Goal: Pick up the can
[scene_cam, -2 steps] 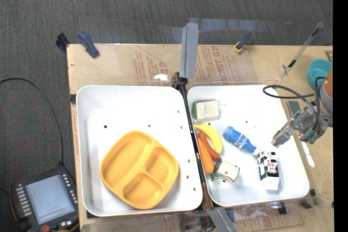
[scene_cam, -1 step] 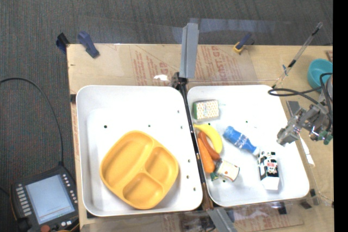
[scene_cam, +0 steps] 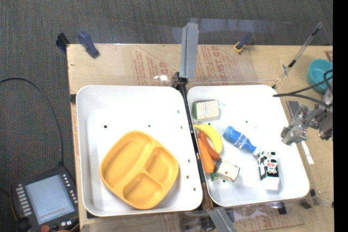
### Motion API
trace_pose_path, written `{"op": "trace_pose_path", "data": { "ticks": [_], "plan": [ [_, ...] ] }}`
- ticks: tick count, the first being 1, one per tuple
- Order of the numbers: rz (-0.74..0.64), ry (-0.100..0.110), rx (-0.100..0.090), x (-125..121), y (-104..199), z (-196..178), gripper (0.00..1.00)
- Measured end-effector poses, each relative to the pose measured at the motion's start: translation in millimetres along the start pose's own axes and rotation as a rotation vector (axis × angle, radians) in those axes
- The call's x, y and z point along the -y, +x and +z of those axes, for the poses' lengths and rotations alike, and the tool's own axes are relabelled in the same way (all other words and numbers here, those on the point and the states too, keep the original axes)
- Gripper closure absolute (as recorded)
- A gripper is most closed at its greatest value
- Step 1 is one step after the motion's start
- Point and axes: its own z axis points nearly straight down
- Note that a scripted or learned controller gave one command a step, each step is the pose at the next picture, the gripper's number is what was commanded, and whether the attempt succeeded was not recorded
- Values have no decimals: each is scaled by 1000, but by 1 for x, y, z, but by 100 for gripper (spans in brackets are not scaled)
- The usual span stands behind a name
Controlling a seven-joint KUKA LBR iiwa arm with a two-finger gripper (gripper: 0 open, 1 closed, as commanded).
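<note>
The gripper (scene_cam: pixel 291 136) sits at the right bin's (scene_cam: pixel 293 182) right edge, its opening impossible to judge, so it should travel left and descend squarely over the blue can (scene_cam: pixel 240 139) lying mid-bin beside the banana (scene_cam: pixel 213 137).

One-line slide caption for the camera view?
Gripper at right bin's edge; blue can lies inside, yellow tray in left bin.

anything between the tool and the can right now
Nothing visible does. The tool sits at the right bin's right edge, and only bare bin floor lies between it and the blue can; the cow-print carton lies nearer the front.
</note>
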Motion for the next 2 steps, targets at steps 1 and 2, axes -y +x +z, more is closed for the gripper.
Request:
{"op": "trace_pose_path", "data": {
  "ticks": [1, 2],
  "plan": [
    [-100, 0, -4, 30, -14, 22, 100],
    [-356, -1, -2, 23, -12, 24, 100]
  ]
}}
